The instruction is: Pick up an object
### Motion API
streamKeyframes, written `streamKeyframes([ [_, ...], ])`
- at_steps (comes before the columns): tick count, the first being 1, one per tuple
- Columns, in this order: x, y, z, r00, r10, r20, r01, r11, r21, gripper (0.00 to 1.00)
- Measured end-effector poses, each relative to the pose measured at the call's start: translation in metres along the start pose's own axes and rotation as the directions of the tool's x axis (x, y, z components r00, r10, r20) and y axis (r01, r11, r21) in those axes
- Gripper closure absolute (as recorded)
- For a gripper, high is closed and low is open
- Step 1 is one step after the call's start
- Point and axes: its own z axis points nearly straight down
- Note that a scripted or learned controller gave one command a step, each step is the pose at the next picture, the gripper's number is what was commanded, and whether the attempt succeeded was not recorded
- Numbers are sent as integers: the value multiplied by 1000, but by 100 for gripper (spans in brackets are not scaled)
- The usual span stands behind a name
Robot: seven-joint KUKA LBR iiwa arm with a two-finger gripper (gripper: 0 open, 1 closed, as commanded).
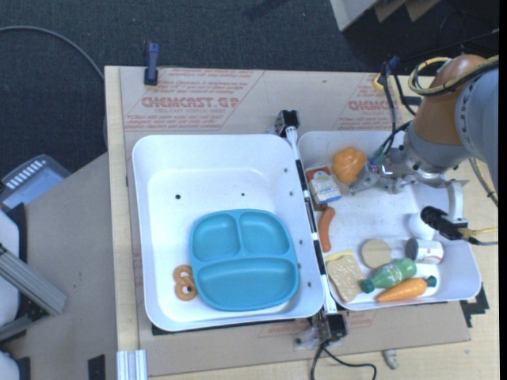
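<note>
My gripper (374,174) is low in the upper part of the right bin (467,269), reaching in from the right. Its tip lies just right of an orange fruit (348,164), and whether it touches the fruit is unclear. A small white and red carton (323,187) sits left of the fruit by the bin's left wall. Below that lies a red sausage (325,228). Along the bin's near side are a bread slice (344,276), a tan round cookie (376,252), a green bottle (390,275) and a carrot (402,290).
The left bin (158,172) bears a blue divided plate (244,258) with a small pretzel (185,283) at its left edge. A white and black piece (428,250) lies at the right bin's right side. The grey arm with its orange band (444,93) stands over the right bin's far corner.
</note>
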Motion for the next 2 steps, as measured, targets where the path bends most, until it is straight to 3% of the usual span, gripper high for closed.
streamKeyframes([
  [1, 31, 42, 6, 1000, 2, -1, -2, 999, 42, 0],
  [2, 27, -85, -6, 1000, 3, 0, -3, 1000, 3, 0],
])
